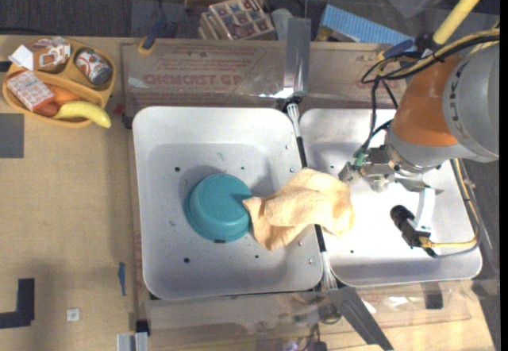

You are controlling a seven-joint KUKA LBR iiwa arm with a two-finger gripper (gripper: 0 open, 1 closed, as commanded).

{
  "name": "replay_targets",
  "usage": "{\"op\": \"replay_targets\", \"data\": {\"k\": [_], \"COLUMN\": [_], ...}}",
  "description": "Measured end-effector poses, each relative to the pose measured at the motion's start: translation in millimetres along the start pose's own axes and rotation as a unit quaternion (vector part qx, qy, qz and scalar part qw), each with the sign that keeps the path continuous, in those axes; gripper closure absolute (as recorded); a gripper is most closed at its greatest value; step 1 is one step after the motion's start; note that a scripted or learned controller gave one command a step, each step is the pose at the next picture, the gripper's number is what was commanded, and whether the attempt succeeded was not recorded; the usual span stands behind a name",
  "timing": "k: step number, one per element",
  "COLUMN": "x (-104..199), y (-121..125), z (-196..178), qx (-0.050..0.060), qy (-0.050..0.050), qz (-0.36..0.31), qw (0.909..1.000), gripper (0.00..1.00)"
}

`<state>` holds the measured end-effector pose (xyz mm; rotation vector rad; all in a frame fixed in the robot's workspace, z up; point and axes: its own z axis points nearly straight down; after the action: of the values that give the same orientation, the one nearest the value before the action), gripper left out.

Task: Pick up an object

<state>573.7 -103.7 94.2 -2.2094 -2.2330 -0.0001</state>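
A crumpled yellow cloth [305,208] lies draped over the divider between the two white bins, with most of it in the left bin [159,143] and its right end in the right bin [452,262]. An overturned teal bowl [216,206] rests in the left bin, touching the cloth's left edge. My gripper [355,169] hangs low over the right bin, just at the cloth's upper right end. The grey wrist with its orange band [429,111] covers much of it from above.
A black fitting with a yellow cable [409,229] hangs from the wrist over the right bin's floor. A yellow tray with a banana and food packets [55,87] sits far left on the bench. Cardboard and clutter stand behind the bins.
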Motion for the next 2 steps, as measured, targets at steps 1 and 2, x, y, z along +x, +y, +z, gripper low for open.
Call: {"op": "replay_targets", "data": {"k": [1, 2], "x": [9.5, 3.4], "y": [-17.2, -54.0], "z": [5.1, 5.6], "qx": [-0.005, -0.004], "qy": [-0.001, 0.0], "qz": [-0.114, -0.094], "qw": [0.9935, 0.9955], "gripper": [0.0, 0.0]}}
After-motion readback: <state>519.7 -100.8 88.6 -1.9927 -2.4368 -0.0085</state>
